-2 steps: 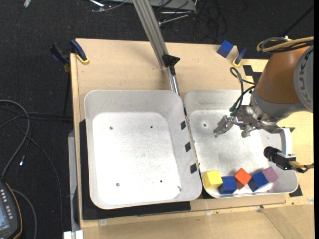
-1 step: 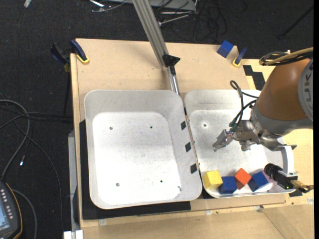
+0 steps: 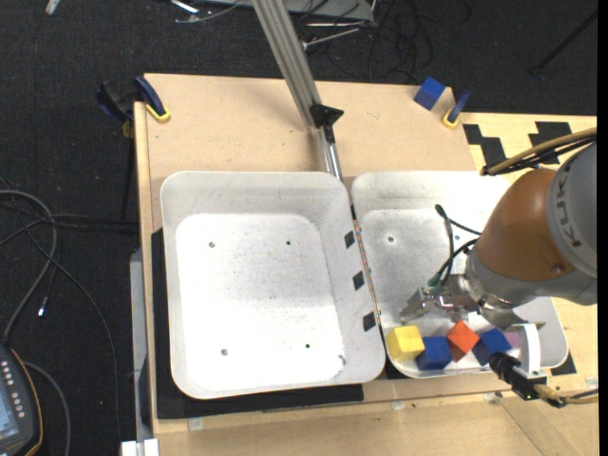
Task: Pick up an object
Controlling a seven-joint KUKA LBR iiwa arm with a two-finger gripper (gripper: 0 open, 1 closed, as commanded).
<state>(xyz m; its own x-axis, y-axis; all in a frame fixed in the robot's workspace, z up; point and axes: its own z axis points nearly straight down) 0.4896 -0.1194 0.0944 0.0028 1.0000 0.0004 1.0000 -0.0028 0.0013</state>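
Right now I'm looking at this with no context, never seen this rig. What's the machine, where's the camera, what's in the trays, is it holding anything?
It is one robot arm, grey with an orange band, reaching in from the right. A single fixed camera looks down at a slant on a wooden bench bearing two shallow white bins. The arm's tool sits low in the right bin, just above a cluster of small blocks at that bin's near edge: a yellow block, a blue block, an orange block and another blue one. I cannot tell whether it grips anything. The left bin lies beside it.
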